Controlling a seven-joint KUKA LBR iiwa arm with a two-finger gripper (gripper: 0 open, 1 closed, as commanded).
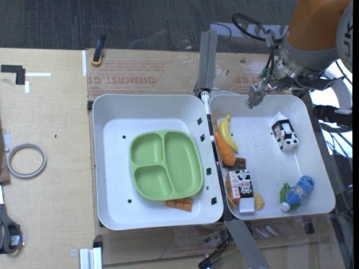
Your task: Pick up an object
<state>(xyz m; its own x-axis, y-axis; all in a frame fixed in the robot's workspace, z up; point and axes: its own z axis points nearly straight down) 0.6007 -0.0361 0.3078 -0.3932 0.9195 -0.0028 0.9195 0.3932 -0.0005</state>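
The right bin (pixel 314 150) holds a yellow banana (pixel 226 132), an orange carrot (pixel 225 150), a cow-print milk carton (pixel 242 188), a small black-and-white cow-print cup (pixel 285 135) and a blue and green bottle (pixel 296 193). My gripper (pixel 255 98) hangs over the back left corner of that bin, above and to the right of the banana and left of the cow-print cup. It touches none of these, and nothing shows in its grasp.
The left bin (pixel 106 150) holds a green divided plate (pixel 166 165) with a brown waffle piece (pixel 180 204) at its front edge. On the bench to the left lie a tape roll (pixel 25 160) and scissors (pixel 8 237). A grey post (pixel 206 60) stands behind the bins.
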